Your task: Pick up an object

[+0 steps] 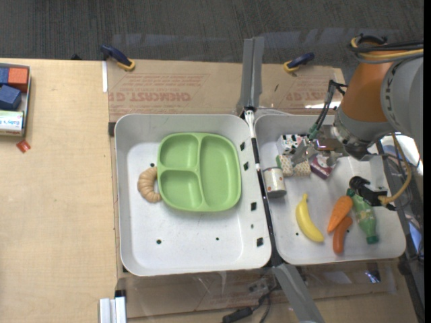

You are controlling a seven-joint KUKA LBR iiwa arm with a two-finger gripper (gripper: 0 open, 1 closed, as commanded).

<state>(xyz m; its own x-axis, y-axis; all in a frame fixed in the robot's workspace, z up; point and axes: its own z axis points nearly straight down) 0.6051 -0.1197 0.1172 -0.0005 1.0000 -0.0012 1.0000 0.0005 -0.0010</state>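
The right bin (289, 244) holds several small objects. A yellow banana (308, 221) lies near its middle, with an orange carrot (339, 213) and a red-brown piece (341, 237) to its right. A green bottle (366, 219) lies by the right wall. A small metal can (273, 181) rests against the left wall. My gripper (304, 155) is low in the bin's upper half, right above a beige waffle-like block (296, 167), a black-and-white item (291, 141) and a purple-and-white item (323, 167). The wrist hides how the fingers stand.
The left bin (135, 247) holds a green divided plate (200, 172) with a tan croissant-like toy (149, 184) at its left edge. A box of coloured blocks (13, 99) sits at the far left of the bench. Clamps (118, 57) hold the cardboard behind the bins.
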